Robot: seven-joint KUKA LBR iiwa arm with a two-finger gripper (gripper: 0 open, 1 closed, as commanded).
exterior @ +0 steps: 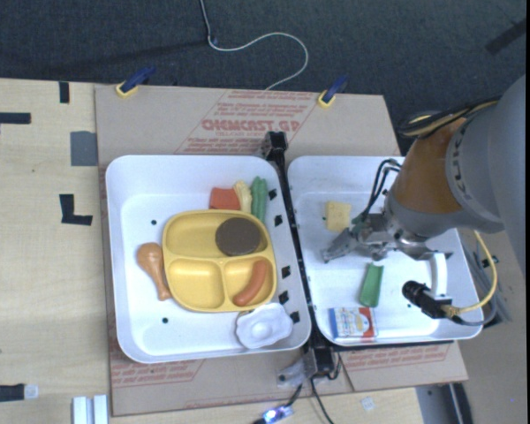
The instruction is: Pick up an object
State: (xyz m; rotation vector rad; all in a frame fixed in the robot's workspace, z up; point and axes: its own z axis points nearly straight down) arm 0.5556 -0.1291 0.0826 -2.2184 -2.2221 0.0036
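Camera view, desk editor: Where is the arm [442,179] sitting?

Photographer: It is reaching in from the right over the right bin [311,184], with the jaws [340,247] hanging low above the white floor, near the middle of that bin.

Editor: Are the jaws holding anything?

Photographer: Nothing is showing between them. The dark fingers [334,251] are pointing left, and whether they are spread or closed I cannot tell.

Editor: What is lying in reach?

Photographer: A pale yellow block [337,214] is resting just above the fingers, a green piece [371,284] is lying just below and to the right of them, and a small printed carton [352,322] is sitting near the front wall.

Editor: And the left bin [124,184]?

Photographer: A yellow divided tray [194,276] is carrying a brown patty [238,235] and a sausage [254,283]. A drumstick [152,268] is lying beside it, and a white cup [262,328] is sitting at the front corner.
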